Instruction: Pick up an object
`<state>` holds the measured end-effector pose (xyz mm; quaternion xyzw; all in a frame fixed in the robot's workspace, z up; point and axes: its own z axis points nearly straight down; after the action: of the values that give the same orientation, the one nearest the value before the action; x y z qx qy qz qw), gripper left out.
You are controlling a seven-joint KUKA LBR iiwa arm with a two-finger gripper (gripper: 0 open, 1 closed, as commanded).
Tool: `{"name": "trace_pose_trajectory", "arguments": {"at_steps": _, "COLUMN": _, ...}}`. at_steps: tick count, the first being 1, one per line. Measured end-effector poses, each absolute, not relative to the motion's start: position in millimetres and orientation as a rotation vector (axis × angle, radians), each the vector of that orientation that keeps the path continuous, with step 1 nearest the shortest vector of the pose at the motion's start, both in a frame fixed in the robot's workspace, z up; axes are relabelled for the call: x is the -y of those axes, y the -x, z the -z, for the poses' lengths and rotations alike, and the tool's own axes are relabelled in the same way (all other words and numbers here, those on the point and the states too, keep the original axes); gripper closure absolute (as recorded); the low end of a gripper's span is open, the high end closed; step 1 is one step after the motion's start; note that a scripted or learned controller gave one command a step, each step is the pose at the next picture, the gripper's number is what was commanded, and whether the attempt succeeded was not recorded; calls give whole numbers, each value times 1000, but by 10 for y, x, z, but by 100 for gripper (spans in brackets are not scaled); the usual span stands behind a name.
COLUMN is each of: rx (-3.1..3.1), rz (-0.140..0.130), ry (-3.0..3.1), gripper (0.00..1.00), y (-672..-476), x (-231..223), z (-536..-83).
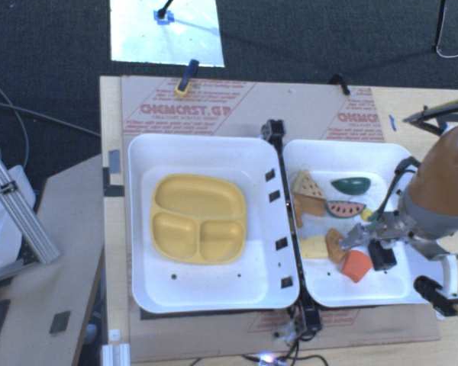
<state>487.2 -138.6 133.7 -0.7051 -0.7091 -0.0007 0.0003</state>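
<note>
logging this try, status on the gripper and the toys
Gripper low in right bin. Over orange-red block. Nothing seen held. Toy food crowded alongside.

The board (237, 101) lying under the two white bins carries red print. "CHEMCAST GP" (185, 110) reads just behind the left bin (141, 227). The same print (360, 118), slanted and partly covered, stands behind the right bin (397, 152).

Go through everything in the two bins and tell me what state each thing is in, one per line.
Yellow divided tray: upright in left bin, compartments bare.
Watermelon slice: flat in right bin.
Green piece: flat, near the bin's far wall.
Pizza slice: flat, beside the divider.
Orange block: under the gripper, not visibly gripped.
</note>
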Motion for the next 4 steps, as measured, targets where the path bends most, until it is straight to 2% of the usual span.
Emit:
{"name": "trace_pose_trajectory", "arguments": {"at_steps": 1, "rx": 2235, "rz": 9, "ry": 2217, "gripper": 0, "y": -5132, "x": 806, "z": -851}}
{"name": "trace_pose_trajectory", "arguments": {"at_steps": 2, "rx": 2229, "rz": 12, "ry": 2221, "gripper": 100, "y": -5131, "x": 825, "z": -974}}
{"name": "trace_pose_trajectory", "arguments": {"at_steps": 3, "rx": 2231, "rz": 9, "ry": 2222, "gripper": 100, "y": -4871, "x": 852, "z": -2293}}
{"name": "trace_pose_trajectory", "arguments": {"at_steps": 4, "rx": 2226, "rz": 3, "ry": 2220, "gripper": 0, "y": -4873, "x": 848, "z": -2232}}
